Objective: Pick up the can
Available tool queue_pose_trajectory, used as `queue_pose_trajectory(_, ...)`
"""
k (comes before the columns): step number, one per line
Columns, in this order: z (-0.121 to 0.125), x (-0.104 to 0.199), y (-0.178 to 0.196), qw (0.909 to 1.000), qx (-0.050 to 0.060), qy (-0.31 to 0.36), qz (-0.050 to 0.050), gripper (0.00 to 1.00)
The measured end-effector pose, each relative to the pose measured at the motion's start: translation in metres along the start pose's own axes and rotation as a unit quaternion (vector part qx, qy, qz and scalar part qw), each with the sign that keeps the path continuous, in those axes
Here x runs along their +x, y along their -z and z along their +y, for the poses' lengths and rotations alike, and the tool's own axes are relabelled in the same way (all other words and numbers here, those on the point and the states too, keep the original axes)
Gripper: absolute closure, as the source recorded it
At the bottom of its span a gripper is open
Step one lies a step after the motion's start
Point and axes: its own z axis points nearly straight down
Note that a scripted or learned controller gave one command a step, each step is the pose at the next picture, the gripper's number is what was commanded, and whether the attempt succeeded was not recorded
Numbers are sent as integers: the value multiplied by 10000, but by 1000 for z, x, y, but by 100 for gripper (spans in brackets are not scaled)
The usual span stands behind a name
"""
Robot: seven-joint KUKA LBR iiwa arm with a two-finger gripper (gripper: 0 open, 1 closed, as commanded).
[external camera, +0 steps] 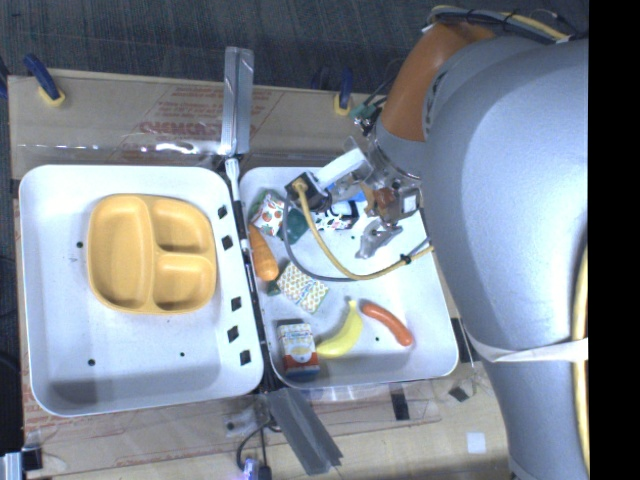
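I see the grey arm (520, 218) overhanging the right shallow white bin (425, 353); its gripper (380, 230) hangs above the bin's far half, and whether it is wide or narrow I cannot tell. The small printed can (298, 349) lies at the near wall, touching the yellow banana (343, 334). I judge it light, rigid and slippery: grasp across its sides. Wall and banana limit clearance.

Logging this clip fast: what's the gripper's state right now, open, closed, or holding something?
Gripper: above the right bin's far end; open or closed cannot be told. The can sits at the near edge, apart from it.
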Motion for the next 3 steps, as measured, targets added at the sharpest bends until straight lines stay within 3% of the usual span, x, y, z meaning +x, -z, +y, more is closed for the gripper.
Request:
queue_pose_trajectory(1, 8, 31, -22, 10000, -4, -17, 2, 0)
queue_pose_trajectory(2, 38, 34, -136, 9991, 24, 429, -46, 0)
queue_pose_trajectory(3, 10, -37, 24, 10000, -4, -29, 3, 0)
